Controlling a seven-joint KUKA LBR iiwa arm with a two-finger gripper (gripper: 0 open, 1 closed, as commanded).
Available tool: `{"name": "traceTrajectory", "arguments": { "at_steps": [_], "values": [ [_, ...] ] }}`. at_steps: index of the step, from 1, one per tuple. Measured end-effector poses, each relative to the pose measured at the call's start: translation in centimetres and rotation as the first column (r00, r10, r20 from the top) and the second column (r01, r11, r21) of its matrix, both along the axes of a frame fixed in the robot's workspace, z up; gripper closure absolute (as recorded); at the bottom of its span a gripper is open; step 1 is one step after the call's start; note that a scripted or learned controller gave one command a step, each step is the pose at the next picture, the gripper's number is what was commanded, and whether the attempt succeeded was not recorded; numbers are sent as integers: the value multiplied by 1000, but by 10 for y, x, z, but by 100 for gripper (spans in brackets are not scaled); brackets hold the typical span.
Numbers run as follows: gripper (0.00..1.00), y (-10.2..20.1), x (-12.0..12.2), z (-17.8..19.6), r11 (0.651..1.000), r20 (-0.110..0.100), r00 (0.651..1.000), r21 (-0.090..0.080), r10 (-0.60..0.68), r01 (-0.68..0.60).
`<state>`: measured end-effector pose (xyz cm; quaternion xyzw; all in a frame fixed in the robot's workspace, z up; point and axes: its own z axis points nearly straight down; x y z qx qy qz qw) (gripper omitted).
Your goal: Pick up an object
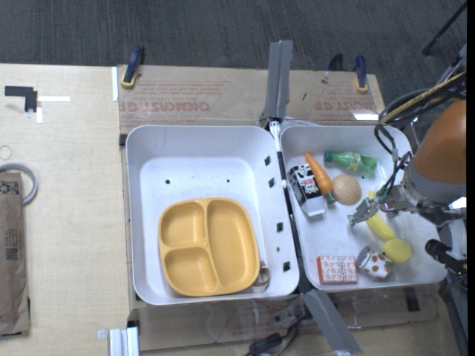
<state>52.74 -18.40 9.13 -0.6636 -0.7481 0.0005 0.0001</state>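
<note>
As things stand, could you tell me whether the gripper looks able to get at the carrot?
Probably yes. The carrot lies on top in the right bin, nothing over it, and the gripper sits low in the same bin, with the egg between them, which it may have to pass over.

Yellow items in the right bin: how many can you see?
2. A banana-like piece lies just beside the gripper, and a rounder lemon-like piece sits nearer the bin's front right corner. Others may be hidden under the arm.
</note>
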Motion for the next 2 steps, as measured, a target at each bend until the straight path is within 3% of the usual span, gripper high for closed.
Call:
{"name": "traceTrajectory", "arguments": {
  "at_steps": [1, 2],
  "values": [
    [100, -1, 0, 9, 1000, 1, 1000, -1, -3, 3],
    [100, 58, -26, 101, 996, -1, 996, -1, -93, 93]
  ]
}}
